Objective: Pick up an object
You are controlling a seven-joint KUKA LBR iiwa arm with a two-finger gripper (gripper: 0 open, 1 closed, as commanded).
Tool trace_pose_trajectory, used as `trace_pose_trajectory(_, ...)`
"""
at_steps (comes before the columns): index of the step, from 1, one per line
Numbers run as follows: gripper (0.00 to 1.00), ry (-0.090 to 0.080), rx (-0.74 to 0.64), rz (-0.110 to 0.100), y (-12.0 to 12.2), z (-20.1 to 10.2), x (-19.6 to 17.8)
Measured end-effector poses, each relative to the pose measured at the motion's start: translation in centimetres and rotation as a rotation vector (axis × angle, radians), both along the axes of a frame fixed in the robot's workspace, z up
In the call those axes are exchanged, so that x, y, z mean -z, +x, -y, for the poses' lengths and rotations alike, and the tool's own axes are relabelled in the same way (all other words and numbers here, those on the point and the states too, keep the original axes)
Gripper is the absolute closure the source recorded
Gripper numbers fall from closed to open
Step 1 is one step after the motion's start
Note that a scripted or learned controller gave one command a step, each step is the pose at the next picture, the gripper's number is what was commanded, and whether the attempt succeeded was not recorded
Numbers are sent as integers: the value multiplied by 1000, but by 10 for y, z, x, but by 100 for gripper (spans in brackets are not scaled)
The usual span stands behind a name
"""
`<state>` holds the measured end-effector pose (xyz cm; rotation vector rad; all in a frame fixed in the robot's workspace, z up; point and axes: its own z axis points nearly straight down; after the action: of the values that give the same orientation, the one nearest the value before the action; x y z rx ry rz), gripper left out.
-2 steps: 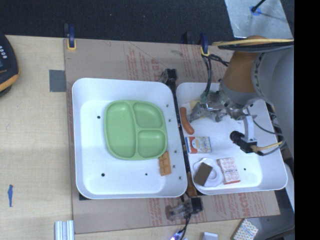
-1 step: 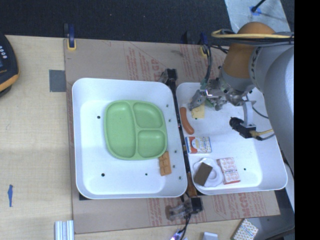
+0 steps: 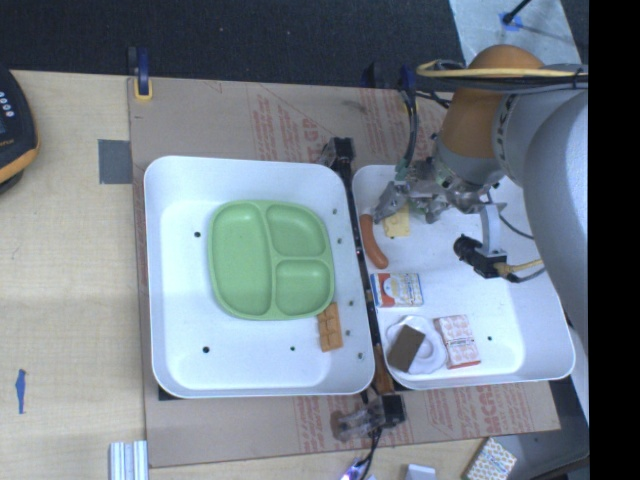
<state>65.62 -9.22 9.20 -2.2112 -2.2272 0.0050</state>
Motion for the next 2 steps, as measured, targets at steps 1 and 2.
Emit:
trace_pose_trajectory(1, 0, 0, 3, 1, 0, 3, 0)
trace_pose_trajectory(2, 0, 0, 0, 0, 0, 0, 0)
